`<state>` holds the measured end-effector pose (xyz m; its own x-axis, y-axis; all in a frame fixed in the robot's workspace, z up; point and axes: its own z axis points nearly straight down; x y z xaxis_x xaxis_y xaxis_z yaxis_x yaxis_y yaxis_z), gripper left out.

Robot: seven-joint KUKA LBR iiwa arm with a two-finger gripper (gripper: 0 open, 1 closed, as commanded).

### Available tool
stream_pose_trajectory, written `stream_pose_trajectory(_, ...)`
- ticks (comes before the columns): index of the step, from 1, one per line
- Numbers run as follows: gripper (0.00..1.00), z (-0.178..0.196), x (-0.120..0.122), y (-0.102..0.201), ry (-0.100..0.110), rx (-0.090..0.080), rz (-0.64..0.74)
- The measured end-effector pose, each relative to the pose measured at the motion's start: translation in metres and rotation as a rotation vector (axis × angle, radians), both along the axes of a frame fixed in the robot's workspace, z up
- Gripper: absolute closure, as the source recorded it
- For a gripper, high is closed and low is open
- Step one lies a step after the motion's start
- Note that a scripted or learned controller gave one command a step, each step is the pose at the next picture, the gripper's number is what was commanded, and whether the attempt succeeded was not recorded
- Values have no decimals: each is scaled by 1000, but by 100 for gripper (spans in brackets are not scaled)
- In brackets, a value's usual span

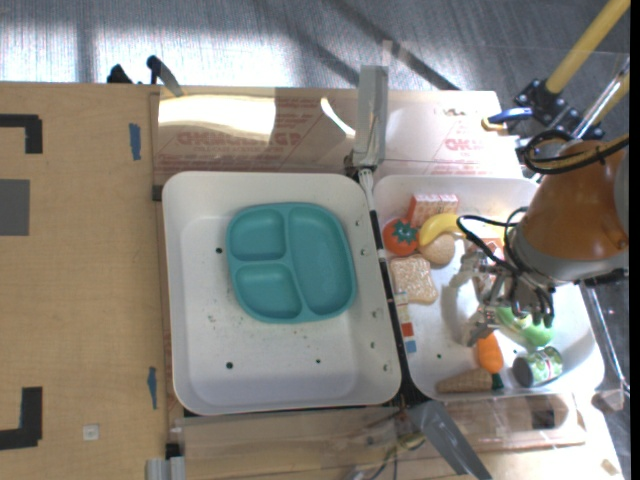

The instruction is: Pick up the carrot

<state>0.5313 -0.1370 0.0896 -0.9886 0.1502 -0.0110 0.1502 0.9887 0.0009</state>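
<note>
Gripper (487,320) hangs in the right bin (590,363) just above the carrot (488,353); its pincer state cannot be told.

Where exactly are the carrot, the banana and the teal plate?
carrot (488,354): camera view, middle of its orange body.
banana (437,229): camera view, middle of its yellow curve.
teal plate (322,258): camera view, floor of its large compartment.

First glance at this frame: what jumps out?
The teal divided plate sits alone in the left bin, the biggest block of colour. In the right bin, toy food crowds together: a tomato, banana and bread near the divider. The arm's end effector hangs just above the carrot.
</note>
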Motion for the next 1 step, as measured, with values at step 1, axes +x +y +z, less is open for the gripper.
stream_pose_trajectory(1,0,1,-46,20,-7,-1,-116)
